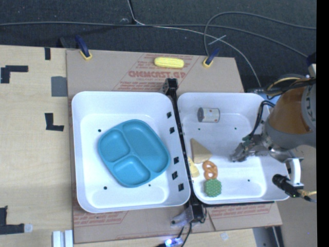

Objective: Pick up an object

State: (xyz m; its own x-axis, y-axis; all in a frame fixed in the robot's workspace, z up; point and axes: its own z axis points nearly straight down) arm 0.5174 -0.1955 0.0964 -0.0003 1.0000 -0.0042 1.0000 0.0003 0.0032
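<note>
In the right bin [226, 101], a small grey cylinder [208, 115] lies near the back wall, while a pale wedge [200, 151], a pretzel [209, 169] and a green ball [213, 188] cluster by the left wall. The gripper [239, 154] hovers low over the bin's right side, near none of them; whether it is spread or closed cannot be told. A blue divided plate [133, 152] fills the left bin [82, 138]. A yellow corn cob [168, 63] lies on the counter [31, 138] behind.
</note>
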